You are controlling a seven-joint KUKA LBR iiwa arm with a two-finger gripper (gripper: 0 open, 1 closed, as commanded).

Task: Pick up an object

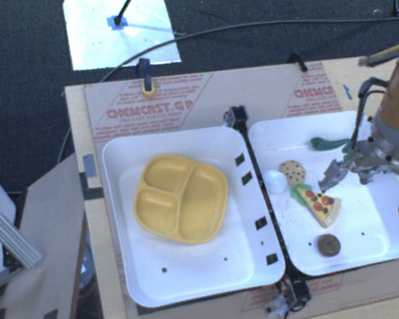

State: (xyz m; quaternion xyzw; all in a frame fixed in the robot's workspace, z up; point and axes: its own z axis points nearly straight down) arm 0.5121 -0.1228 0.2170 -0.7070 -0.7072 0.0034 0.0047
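Pincer [332, 175] just above pizza slice [318, 203], finger state indeterminate; I judge best to centre over slice, clear of cookie [293, 172], then descend.

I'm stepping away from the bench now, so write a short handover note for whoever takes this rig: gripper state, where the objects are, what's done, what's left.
Gripper: over the right bin, holding nothing visible.
Right bin: white ball, cookie, pizza slice just below the gripper, brown disc, green item near the top.
Left bin: yellow divided plate.
Done: arm is in position over the objects.
Left: grasp and lift one; the pizza slice looks closest.
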